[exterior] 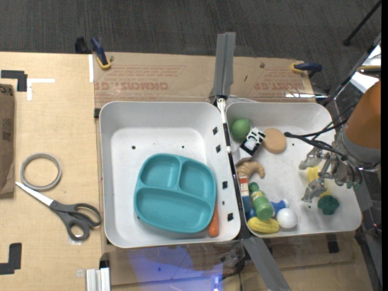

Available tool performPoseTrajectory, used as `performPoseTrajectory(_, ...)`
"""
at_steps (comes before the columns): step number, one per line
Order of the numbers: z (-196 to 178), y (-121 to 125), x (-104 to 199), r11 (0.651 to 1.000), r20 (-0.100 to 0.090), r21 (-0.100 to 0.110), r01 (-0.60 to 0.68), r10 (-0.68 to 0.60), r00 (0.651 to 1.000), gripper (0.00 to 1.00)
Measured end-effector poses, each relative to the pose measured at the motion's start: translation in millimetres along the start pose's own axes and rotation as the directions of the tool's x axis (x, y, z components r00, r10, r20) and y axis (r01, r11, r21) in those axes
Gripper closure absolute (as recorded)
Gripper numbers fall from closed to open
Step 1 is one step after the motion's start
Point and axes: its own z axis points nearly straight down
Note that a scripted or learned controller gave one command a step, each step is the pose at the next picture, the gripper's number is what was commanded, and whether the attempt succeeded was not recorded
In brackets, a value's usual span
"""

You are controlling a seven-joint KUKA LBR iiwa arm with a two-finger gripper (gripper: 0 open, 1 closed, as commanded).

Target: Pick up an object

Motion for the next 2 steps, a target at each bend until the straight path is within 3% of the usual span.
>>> performPoseTrajectory(1, 9.4, -13.1, -9.8, 0.999, -0.001, 0.0, 0.034, -0.034, 0.999, 0.0)
performPoseTrajectory(2, -0.8, -11.9, -11.5, 0.999, 0.003, 0.002, 0.038, -0.038, 0.999, 1.0)
